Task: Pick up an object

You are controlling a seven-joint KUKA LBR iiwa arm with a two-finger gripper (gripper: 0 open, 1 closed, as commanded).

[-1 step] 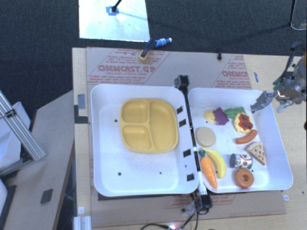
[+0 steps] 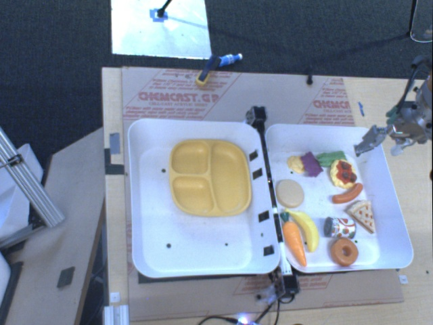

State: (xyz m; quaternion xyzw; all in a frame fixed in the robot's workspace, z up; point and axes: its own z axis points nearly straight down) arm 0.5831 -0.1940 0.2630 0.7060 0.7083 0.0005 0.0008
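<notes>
Where right bin sits: roughly ten toy foods, one carrot.

Red print reading "CHEMCAST GP" stands on the brown protective sheet under the bins, clearest at its upper left. The same red wording repeats at the sheet's upper right, near the right bin's far corner, slanted and harder to read.
</notes>
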